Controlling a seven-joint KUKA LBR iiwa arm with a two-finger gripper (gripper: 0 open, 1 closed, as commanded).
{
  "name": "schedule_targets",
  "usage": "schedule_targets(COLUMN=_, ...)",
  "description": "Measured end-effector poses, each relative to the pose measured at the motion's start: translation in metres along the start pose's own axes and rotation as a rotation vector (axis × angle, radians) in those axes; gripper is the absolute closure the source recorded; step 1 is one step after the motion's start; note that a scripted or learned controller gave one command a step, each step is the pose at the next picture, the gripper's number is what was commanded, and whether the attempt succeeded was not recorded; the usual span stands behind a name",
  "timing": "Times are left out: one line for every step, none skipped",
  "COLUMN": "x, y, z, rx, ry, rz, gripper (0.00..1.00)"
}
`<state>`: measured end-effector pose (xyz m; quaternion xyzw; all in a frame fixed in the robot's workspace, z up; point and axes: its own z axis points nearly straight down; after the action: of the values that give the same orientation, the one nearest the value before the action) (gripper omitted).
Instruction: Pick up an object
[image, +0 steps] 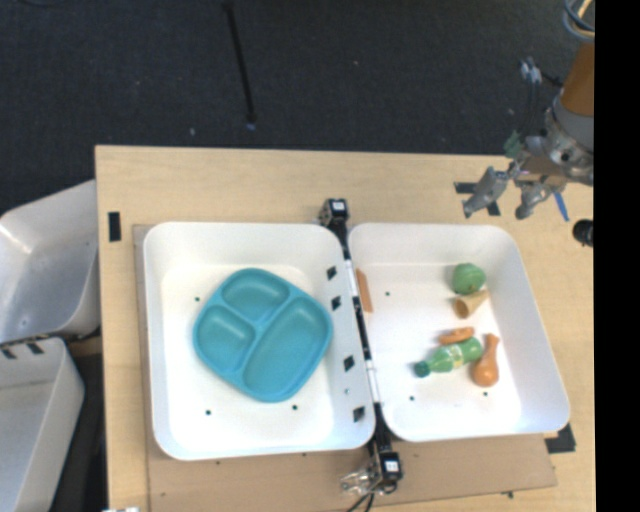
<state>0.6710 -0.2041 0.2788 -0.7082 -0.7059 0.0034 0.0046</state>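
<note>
Overhead, on the desk (120, 170): two white bins side by side, the left bin (160, 420) bearing one teal divided tray (262, 334), the right bin (530, 400) bearing one green ball (467, 277), one tan wedge (472, 303) just below it, one small orange piece (458, 336), one green bottle-shaped toy (450, 357), one orange gourd-shaped toy (486, 362) and one thin orange stick (365, 291) by the left wall. Up at the right, above the desk beyond the right bin's far corner: one pincer (510, 198), fingers spread, nothing between them, well apart from all six objects.
</note>
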Motion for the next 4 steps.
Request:
schedule_targets(x=0.001, y=0.002, z=-0.009, rx=-0.013, ry=-0.004, rz=-0.003, gripper=0.0)
schedule_targets(x=-0.009, y=0.0, z=0.037, rx=-0.009, ry=-0.004, rz=-0.002, gripper=0.0)
schedule_targets(x=-0.002, y=-0.005, z=0.087, rx=-0.008, ry=-0.003, rz=-0.003, gripper=0.0)
schedule_targets(x=0.003, y=-0.004, z=0.132, rx=-0.01, ry=-0.004, rz=-0.005, gripper=0.0)
